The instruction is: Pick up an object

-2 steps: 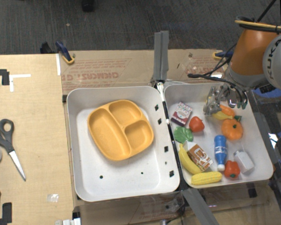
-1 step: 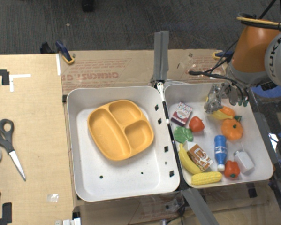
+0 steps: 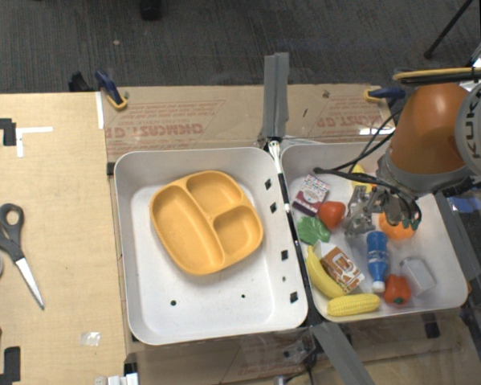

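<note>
The right bin (image 3: 335, 160) holds several small items. Among them are a snack packet (image 3: 311, 192), a red tomato (image 3: 332, 214), a green piece (image 3: 312, 230), a banana (image 3: 319, 274), a brown box (image 3: 342, 268) and a corn cob (image 3: 352, 305). A blue bottle (image 3: 377, 257), an orange fruit (image 3: 398, 228), a small red fruit (image 3: 397, 290) and a pale grey block (image 3: 418, 273) also lie there. My gripper (image 3: 359, 215) hangs low over this bin, between the tomato and the orange, just above the bottle's top. The wrist hides what lies beneath it.
The left bin (image 3: 148, 265) holds a yellow divided plate (image 3: 207, 222). Scissors (image 3: 14, 248) lie on the wooden bench at far left. A blue clamp (image 3: 110, 88) sits at the cardboard's back edge. The arm's orange band (image 3: 430, 129) overhangs the right bin's back corner.
</note>
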Controlling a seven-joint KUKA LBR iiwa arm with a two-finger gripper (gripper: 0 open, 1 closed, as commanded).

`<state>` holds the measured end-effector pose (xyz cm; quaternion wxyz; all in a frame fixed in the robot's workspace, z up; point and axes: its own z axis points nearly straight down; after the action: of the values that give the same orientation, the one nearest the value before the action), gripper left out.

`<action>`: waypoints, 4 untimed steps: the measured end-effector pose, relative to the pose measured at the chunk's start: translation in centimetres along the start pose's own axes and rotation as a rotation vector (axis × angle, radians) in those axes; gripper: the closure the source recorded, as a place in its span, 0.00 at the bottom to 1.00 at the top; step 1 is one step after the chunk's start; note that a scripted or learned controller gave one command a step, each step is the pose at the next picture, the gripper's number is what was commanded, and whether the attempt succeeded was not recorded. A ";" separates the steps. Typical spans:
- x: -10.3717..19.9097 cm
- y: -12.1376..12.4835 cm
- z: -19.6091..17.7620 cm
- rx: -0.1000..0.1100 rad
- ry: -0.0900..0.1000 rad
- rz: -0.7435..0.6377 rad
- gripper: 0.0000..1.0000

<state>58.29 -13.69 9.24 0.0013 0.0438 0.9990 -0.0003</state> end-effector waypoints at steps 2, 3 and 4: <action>6.3 0.9 0.0 0.000 0.002 -0.056 0.00; 1.1 3.4 0.0 0.001 -0.002 0.010 0.00; -4.9 3.4 0.4 0.001 0.087 0.001 0.00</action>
<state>63.49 -10.71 8.81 -0.0420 0.0445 0.9981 0.0010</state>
